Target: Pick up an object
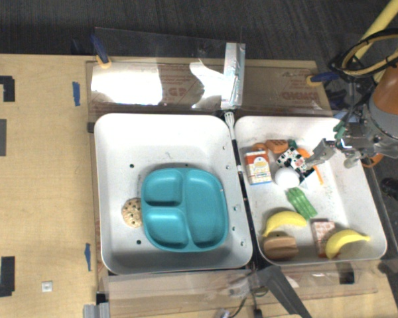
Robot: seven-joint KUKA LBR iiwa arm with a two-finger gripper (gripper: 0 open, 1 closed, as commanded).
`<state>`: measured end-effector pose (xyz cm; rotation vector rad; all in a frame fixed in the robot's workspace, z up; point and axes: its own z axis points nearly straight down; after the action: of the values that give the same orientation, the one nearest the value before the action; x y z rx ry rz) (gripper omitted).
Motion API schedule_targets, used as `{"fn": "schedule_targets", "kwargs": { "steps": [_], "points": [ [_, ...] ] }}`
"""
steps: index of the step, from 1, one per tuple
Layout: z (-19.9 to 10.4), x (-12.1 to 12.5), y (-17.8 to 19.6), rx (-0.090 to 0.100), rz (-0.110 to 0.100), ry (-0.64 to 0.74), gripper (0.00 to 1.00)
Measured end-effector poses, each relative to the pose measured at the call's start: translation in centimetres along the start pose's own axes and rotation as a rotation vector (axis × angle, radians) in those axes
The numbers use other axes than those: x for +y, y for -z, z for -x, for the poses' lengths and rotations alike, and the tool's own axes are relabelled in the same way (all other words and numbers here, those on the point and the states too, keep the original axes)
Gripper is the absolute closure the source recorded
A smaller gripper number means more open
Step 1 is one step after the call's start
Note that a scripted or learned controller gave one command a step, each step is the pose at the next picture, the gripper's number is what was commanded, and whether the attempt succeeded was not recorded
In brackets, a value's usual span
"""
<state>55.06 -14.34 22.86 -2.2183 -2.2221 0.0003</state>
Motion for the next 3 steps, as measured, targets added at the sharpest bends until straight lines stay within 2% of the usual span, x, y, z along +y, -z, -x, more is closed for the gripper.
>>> {"fn": "schedule_targets", "kwargs": {
  "steps": [1, 2, 3],
  "points": [
    [-4.2, 7.6, -8.2, 0.001, -0.006, -0.064, 0.0],
    [-4.5, 9.5, -12.1, -0.005, 0.024, 0.071, 0.0],
    [-4.6, 9.1, -11.9, -0.004, 0.008, 0.072, 1.0]
  ]
}}
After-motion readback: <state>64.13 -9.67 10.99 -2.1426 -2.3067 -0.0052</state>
